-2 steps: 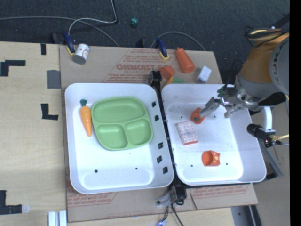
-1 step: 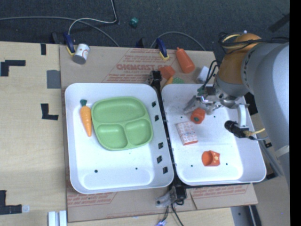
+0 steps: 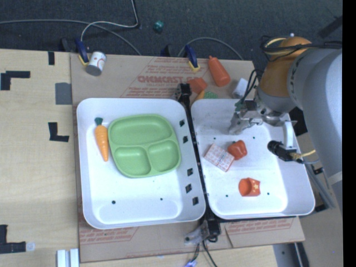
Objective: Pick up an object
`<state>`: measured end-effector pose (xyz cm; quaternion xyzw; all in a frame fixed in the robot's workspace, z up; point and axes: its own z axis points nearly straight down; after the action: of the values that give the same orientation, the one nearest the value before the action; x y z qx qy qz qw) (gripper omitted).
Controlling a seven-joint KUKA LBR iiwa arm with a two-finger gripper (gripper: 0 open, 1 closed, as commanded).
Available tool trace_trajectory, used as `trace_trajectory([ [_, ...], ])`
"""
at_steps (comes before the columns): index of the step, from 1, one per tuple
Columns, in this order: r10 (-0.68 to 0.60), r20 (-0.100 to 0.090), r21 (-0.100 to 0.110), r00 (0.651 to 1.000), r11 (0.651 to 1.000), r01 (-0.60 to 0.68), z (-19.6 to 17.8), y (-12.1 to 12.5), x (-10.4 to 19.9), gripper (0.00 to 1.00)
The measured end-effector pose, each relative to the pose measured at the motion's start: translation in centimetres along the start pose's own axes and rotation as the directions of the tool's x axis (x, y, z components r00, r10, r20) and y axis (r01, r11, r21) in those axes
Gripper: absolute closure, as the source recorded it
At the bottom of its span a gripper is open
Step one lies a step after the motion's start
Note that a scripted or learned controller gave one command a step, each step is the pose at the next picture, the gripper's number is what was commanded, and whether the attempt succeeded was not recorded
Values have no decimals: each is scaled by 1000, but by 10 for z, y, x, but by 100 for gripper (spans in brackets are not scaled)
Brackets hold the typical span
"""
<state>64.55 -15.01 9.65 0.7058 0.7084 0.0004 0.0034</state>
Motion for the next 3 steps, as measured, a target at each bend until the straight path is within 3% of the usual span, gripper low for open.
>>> trace_trajectory([
  [1,0,0,1,1000,1000,0,0,0,0,0],
  [2,2,-2,1,1000,1000,-2,9,-38,3,0],
  [3,2,-1,0,1000,1000,-2,9,-54,25,0],
])
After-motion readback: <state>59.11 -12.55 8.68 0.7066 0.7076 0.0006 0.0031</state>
